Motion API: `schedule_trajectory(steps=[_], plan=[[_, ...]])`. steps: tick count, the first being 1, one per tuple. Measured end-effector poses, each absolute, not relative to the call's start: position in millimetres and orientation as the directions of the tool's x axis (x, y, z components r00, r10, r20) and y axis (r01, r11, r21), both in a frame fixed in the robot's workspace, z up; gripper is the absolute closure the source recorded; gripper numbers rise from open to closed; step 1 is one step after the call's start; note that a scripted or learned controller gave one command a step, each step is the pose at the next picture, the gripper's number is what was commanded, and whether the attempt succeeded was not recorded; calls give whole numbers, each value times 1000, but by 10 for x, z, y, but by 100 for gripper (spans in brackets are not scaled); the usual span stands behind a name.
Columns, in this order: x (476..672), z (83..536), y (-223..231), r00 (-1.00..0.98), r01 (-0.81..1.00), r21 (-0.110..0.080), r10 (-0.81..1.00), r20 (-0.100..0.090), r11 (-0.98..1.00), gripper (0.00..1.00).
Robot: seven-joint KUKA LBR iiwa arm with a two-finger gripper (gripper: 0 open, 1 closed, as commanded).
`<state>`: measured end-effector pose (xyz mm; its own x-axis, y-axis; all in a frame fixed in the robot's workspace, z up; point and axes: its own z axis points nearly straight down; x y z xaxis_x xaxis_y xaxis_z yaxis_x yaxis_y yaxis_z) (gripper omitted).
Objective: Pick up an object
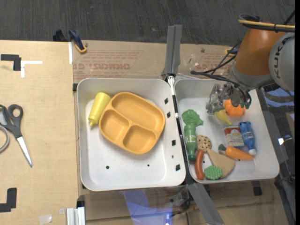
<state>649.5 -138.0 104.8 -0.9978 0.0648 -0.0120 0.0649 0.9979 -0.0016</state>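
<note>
My gripper [219, 101] hangs low in the back of the right bin [267, 172], its metal tip beside an orange toy fruit [235, 109] and just above a small yellow piece [223, 117]. Whether anything sits in its grasp is hidden. Around it lie a green bottle [190, 129], a spotted cookie [203, 142], a red sausage [200, 164], a tan wedge [224, 161], a green round waffle [213, 173], a carrot [237, 153] and a blue and white carton [243, 135].
The left bin [93, 172] holds an orange divided plate [129, 122] and a yellow bottle [98, 108] against its left side. Scissors [15, 128] lie on the wooden bench at far left. A cardboard sheet [117, 62] lies behind the bins.
</note>
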Motion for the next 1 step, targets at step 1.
schedule_trajectory(steps=[1], plan=[[5776,926,-1455,-989,-149,-1,-149,-2,989,100]])
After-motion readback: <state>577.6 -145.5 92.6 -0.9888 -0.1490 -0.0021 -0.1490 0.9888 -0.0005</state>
